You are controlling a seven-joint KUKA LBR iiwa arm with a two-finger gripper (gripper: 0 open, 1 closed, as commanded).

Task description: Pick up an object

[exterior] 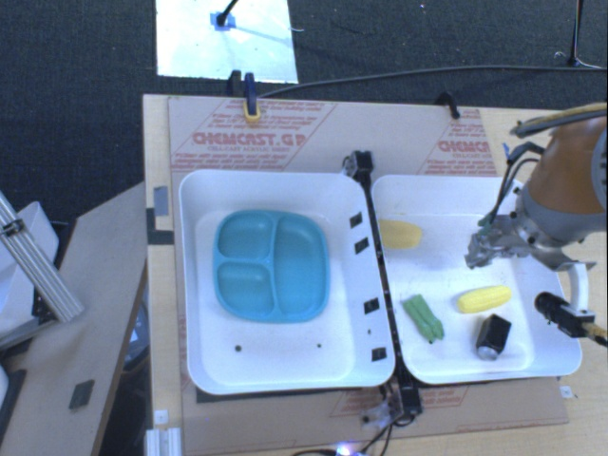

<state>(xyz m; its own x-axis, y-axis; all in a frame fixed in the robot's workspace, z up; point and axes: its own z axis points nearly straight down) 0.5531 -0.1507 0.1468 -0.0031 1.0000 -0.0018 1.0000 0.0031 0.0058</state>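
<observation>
fingers (483,252), state unclear, hover above a bumpy yellow corn cob (484,299).

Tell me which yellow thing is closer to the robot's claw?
The yellow piece lying lower in the right bin, next to the black object. It sits just below the gripper. The other yellow one lies farther away, beside the bins' divider.

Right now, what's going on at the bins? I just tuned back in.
The arm reaches in from the right, its gripper hovering over the right bin. Nothing shows between its fingers, so no pick yet. In that bin lie a pale yellow piece, a yellow corn-like piece, a green pod and a black cylinder. The left bin holds a blue divided plate.
</observation>
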